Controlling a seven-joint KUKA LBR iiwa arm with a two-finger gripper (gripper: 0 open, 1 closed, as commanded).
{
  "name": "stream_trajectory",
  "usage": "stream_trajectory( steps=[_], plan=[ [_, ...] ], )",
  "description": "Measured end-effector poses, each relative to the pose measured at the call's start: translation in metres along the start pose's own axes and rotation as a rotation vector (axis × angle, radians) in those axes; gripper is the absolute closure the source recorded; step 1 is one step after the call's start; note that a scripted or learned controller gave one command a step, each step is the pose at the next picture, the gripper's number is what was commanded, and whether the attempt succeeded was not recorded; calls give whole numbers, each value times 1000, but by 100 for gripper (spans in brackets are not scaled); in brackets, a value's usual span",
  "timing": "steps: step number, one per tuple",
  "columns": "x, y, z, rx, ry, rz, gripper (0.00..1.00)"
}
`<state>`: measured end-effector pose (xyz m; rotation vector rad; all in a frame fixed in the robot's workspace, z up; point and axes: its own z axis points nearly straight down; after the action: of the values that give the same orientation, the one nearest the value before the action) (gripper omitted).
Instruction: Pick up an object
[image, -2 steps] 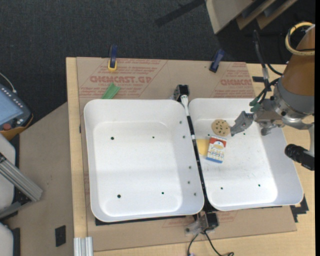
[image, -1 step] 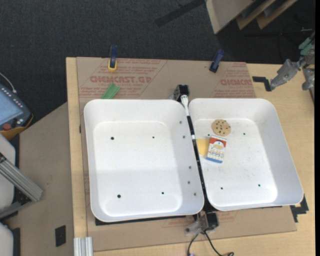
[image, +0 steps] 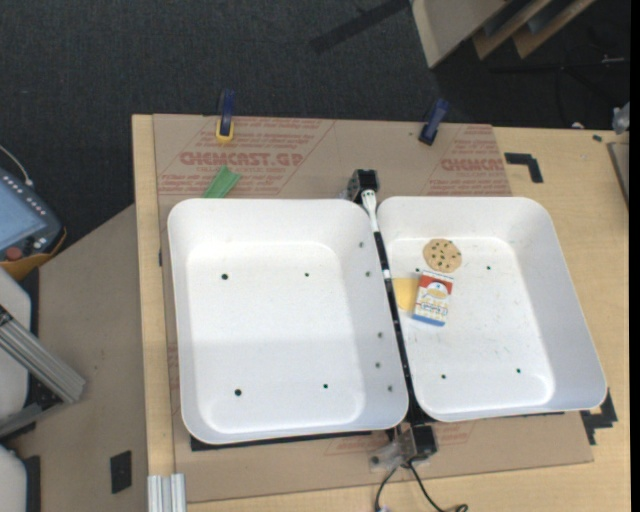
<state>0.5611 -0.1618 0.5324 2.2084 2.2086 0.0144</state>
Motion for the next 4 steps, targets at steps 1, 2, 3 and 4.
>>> stream_trajectory(
  steps=[1, 2, 3, 4],
  plan=[
    [-67, -43, -5, 14, 0, 8, 0],
    [32, -21, -4, 19, 8, -10, 0],
    [-68, -81, -5, 20, 4, 11, 0],
    [26, -36, -3, 16, 7, -11, 0]
  ],
)
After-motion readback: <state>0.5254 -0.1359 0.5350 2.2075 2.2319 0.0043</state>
